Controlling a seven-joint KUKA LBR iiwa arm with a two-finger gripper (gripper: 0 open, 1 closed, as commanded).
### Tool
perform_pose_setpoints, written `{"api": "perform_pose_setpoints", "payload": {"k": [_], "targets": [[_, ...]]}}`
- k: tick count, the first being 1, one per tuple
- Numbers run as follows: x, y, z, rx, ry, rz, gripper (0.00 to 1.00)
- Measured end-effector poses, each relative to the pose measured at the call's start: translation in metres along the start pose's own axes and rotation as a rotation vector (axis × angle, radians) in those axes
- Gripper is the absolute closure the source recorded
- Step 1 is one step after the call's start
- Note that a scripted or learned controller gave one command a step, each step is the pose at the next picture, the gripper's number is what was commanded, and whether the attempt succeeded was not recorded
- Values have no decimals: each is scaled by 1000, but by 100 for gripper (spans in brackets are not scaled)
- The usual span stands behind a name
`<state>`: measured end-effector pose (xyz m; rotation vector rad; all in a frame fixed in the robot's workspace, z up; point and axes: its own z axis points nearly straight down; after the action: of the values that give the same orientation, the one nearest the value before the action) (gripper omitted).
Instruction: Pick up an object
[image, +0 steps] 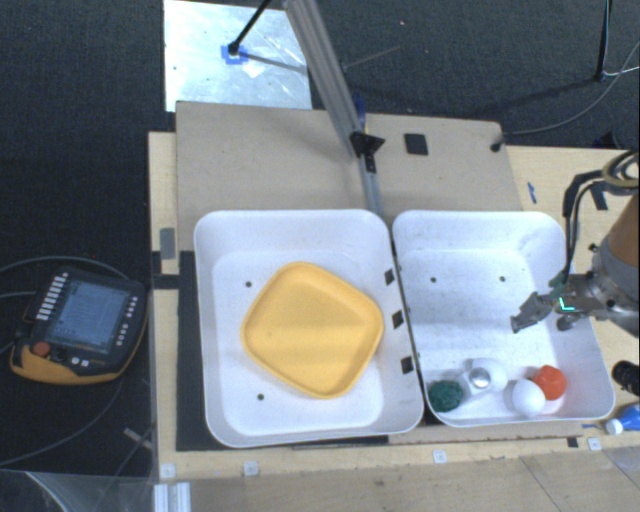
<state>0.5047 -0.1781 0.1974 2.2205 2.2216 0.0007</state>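
We look down on a tan bench (440, 180) bearing two shallow white bins side by side. We can read no brand, label or writing anywhere; the screen of the control pendant (78, 323) lying on the dark floor to the left is too small to make out.

The left bin (225, 300), smooth white plastic with rounded corners, holds one thing: a yellow plate (313, 328), squarish with soft corners and a matte surface, lying flat near the middle.

The right bin (480, 250) is the same moulded white, its floor faintly speckled. Four small things sit in a row along its near edge: a dark green lumpy object (446, 394) at the left, a shiny metallic round piece (482, 377) just beside it, a white ball (527, 397), and an orange-red rounded object (549, 380) touching the ball.

The gripper (528, 316) reaches in from the right over the right bin, dark grey, above and apart from the row of objects. Nothing shows between its fingers; whether they are spread or closed we cannot tell.
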Motion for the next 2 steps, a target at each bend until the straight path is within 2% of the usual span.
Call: {"api": "perform_pose_setpoints", "payload": {"k": [1,2], "targets": [[0,0,0,0,0,0,0],[5,-3,61,5,1,0,0]]}}
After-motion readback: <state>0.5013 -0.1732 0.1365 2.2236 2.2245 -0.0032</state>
